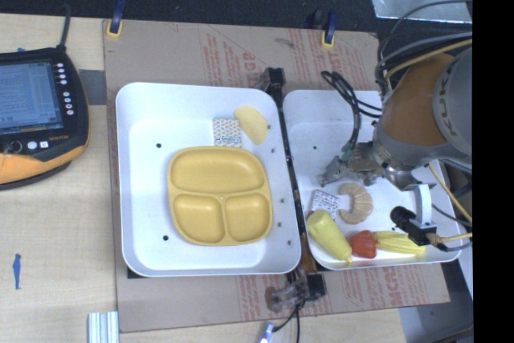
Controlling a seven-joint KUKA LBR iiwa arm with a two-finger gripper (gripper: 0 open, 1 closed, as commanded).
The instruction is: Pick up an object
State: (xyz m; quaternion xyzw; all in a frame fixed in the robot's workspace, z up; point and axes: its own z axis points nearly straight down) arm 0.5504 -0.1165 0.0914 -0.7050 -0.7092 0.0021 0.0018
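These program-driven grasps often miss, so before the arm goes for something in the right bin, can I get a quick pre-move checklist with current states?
1. Gripper is over the right bin: ok.
2. Finger opening visible: cannot tell.
3. A target is close: the tan round piece lies just below the gripper: ok.
4. Target stands apart from neighbours: it touches the patterned card: not ok.
5. Yellow pepper and red piece crowd the bin's near edge: not ok.

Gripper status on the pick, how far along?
Done: arm is over the right bin, gripper low beside the tan bun-shaped item. In hand: nothing visibly between the fingers. Left: grasp and lift; the yellow pepper and red item also lie untouched.
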